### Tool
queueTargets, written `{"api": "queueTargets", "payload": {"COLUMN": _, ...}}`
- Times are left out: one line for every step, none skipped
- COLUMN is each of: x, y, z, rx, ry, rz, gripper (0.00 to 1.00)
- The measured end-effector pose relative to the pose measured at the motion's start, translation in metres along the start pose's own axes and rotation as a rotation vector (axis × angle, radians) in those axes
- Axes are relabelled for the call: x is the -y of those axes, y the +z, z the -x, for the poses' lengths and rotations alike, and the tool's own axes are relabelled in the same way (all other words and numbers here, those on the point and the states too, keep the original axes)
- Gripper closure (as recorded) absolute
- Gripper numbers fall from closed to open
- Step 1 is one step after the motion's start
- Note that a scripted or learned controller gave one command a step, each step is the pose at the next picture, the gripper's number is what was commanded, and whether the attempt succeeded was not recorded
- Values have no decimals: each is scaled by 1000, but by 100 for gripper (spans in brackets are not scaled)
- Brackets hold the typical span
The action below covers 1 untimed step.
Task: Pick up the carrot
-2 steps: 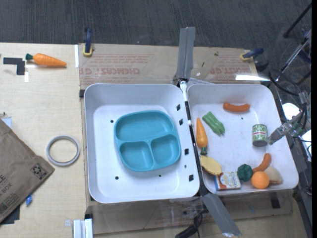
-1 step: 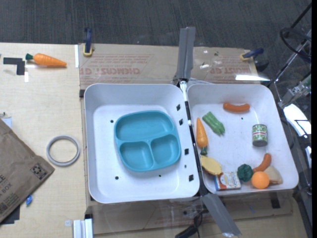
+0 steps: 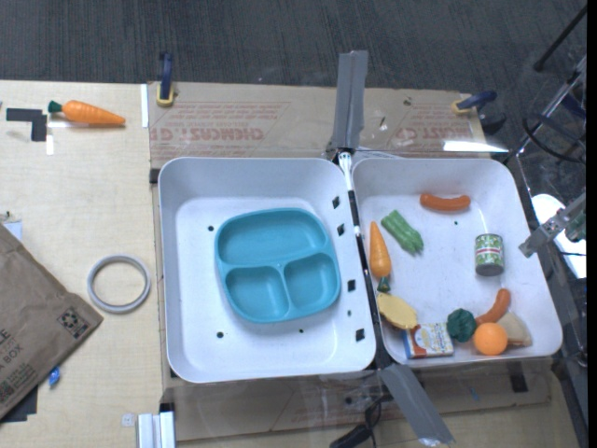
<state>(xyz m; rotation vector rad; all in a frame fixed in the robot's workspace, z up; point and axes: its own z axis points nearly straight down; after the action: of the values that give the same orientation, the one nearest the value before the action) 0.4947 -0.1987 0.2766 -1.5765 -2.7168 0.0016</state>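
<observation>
Carrot (image 3: 379,249) lies in the right bin (image 3: 522,203), hard against its left wall, long axis running near to far, green top at the far end, tip toward the yellow piece (image 3: 397,312) below it. A second carrot (image 3: 86,113) sits on the bench (image 3: 65,213) far left, outside both bins.

Pincer (image 3: 560,227) shows at the right bin's right rim; whether open or closed cannot be told. The binned carrot lies well to its left, across the bin.

Legible writing: "CHEMCO" on the cardboard (image 3: 252,119) behind the bins; "BOX" on the brown carton (image 3: 28,325).
</observation>
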Motion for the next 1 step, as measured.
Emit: {"api": "queueTargets", "payload": {"x": 0, "y": -35, "z": -31, "rx": 3, "ry": -184, "rz": 3, "gripper": 100}}
